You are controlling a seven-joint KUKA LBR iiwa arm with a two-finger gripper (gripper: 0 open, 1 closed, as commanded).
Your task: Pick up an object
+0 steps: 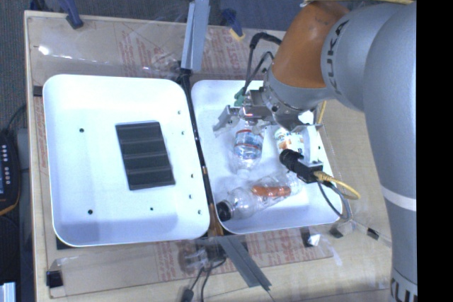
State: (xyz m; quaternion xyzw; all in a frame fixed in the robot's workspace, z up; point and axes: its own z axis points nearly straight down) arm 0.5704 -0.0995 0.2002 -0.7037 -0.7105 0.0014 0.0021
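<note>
- Arm (361, 46): grey, with an orange band above the wrist. It enters from the right and bends down over the right bin, covering that bin's upper right part.
- Bench (106, 46): a pale board under clear sheet, carrying both bins side by side. Blue clamps sit at its far edge.
- Left bin (71, 102): shallow, white, with rounded corners. It holds one item.
- Right bin (212, 99): shallow, white, touching the left bin along the centre line. It holds the bottles and the gripper.
- Grey bar (195, 32): stands at the far end of the seam between the bins, tilted slightly.
- Dark pad (145, 155): a ribbed black rectangle lying flat near the middle of the left bin, well apart from the gripper.
- Gripper (241, 113): low in the upper half of the right bin, just above the small bottle. Whether the fingers are apart or together cannot be told from here; nothing is seen between them.
- Long bottle (258, 198): clear, with a black cap and an orange label, lying on its side along the near wall of the right bin.
- Small bottle (247, 147): clear, with a blue-and-white label, lying in the middle of the right bin, between the gripper and the long bottle.
</note>
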